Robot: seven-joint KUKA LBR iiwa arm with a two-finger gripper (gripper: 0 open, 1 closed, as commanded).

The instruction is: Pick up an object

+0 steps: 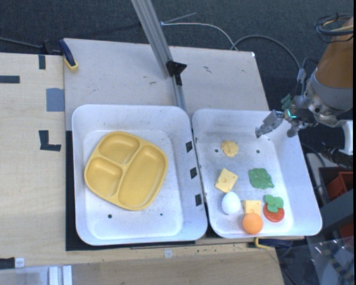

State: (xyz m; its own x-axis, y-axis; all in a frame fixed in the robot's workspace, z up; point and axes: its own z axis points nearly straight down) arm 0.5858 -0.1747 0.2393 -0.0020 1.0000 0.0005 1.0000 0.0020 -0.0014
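The right bin point(296, 159) holds several small toy foods: a yellow lump point(229, 148), a yellow cheese wedge point(226, 180), a green leaf point(260, 177), a white egg point(230, 203), a small yellow block point(253, 206), an orange ball point(252, 223) and a red tomato with a green top point(274, 209). My gripper point(277, 123) hangs over the bin's upper right corner, above and right of the yellow lump, with its two fingers spread apart and nothing between them.
The left bin point(86, 123) bears a yellow divided plate point(126, 169). A slanted metal pole point(151, 25) runs down to the gap between the bins. A cable point(267, 40) loops behind the right bin.
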